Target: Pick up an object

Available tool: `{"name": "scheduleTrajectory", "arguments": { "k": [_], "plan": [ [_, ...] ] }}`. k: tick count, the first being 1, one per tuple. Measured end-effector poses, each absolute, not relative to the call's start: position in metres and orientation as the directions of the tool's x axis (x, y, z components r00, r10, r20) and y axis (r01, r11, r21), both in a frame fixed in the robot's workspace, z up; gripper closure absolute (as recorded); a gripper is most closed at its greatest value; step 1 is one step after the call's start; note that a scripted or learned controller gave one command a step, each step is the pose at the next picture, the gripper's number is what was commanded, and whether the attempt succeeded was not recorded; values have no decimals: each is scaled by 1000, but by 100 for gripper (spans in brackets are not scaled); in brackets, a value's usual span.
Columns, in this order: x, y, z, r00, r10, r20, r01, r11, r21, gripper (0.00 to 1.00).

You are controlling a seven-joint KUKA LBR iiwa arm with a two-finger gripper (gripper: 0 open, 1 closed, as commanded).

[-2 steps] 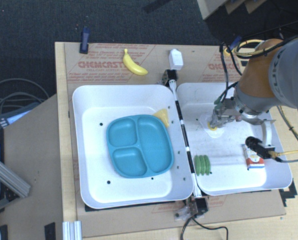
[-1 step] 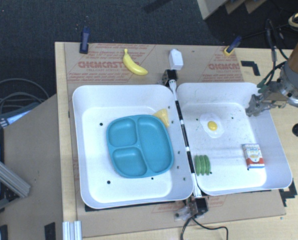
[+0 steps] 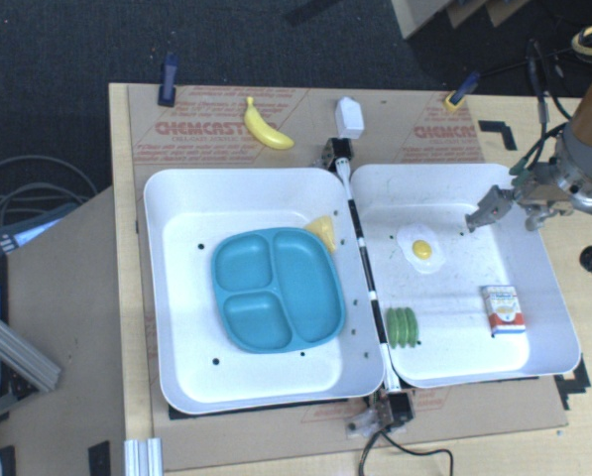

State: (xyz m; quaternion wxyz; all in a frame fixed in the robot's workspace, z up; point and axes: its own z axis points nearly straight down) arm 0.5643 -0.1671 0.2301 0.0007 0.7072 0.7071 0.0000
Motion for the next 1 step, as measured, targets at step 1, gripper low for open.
{"name": "scheduleTrajectory", "arguments": {
  "k": [1],
  "plan": [
    [616,-111,150,-2,1000,2,1000,2,-3,0]
  ]
}}
